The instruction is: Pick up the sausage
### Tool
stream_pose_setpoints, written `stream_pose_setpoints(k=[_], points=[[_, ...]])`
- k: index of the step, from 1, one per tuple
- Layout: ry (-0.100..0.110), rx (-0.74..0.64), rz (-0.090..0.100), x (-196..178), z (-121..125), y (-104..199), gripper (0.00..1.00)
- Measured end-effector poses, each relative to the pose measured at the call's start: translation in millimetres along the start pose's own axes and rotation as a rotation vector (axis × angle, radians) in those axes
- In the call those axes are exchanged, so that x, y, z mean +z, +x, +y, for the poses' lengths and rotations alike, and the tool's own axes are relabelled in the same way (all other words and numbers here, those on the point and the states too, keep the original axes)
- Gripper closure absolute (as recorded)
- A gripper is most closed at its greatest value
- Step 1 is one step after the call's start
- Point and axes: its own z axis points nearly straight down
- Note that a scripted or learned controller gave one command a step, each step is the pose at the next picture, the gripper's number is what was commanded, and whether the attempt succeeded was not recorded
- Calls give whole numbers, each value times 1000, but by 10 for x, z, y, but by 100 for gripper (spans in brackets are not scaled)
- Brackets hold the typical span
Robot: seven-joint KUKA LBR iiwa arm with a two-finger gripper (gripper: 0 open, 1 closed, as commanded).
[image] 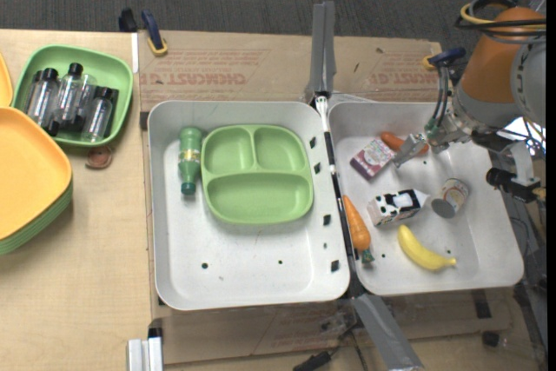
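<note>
sausage point(395, 140) small, orange-red, stubby (partly hidden by pincer point(408, 149)); pincer grip state: cannot tell.

The left bin point(165, 274) holds a green divided plate point(257, 173) with a green bottle point(188, 159) lying just beside its left edge. In the right bin point(486, 274) lie a carrot point(356, 224), a banana point(423, 249), a cow-patterned carton point(396, 206), a purple packet point(373, 157) and a tin can point(450, 196). On the bench's left sit stacked orange plates point(30, 178) and a green tray point(117, 82) of dark-capped bottles point(69, 102).
</note>
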Motion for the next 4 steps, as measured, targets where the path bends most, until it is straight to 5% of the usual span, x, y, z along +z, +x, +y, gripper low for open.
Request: stream_pose_setpoints(k=[1,2,3,4], points=[[-2,-80,-2,-205,315,231,0],[-8,102,-2,-62,247,229,0],[-11,75,-7,-69,256,392,0],[-12,200,-4,-65,145,-3,0]])
